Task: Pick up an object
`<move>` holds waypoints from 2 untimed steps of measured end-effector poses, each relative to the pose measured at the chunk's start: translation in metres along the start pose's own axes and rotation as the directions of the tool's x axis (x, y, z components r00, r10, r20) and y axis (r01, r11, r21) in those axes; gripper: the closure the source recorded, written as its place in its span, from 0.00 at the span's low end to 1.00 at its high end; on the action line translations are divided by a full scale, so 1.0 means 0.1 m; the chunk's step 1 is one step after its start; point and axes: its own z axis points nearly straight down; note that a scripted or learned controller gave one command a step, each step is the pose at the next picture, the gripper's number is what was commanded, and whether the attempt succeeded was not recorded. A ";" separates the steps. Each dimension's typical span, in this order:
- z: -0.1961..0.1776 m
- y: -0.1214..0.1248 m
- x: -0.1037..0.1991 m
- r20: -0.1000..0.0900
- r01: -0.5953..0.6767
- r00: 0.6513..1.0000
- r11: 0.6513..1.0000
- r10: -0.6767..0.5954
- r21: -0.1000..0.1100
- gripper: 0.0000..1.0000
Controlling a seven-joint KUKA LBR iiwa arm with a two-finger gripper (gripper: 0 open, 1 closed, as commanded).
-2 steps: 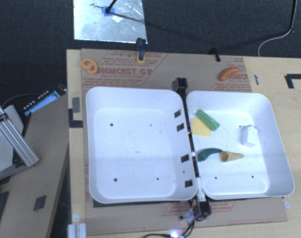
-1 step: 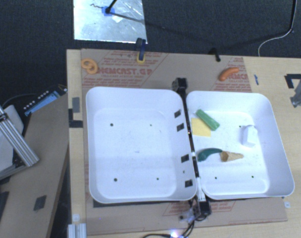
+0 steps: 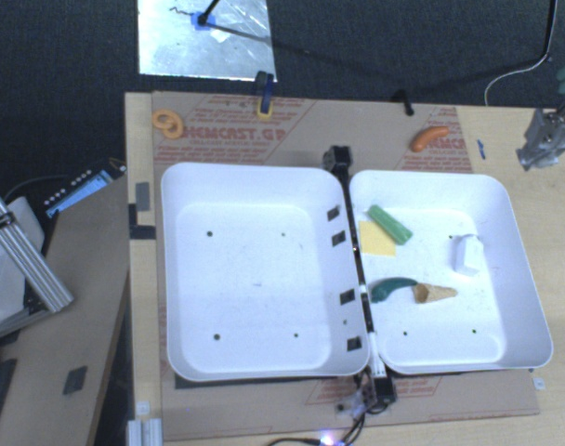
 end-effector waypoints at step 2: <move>-0.08 0.00 -0.05 0.001 -0.007 1.000 1.000 0.007 0.002 1.00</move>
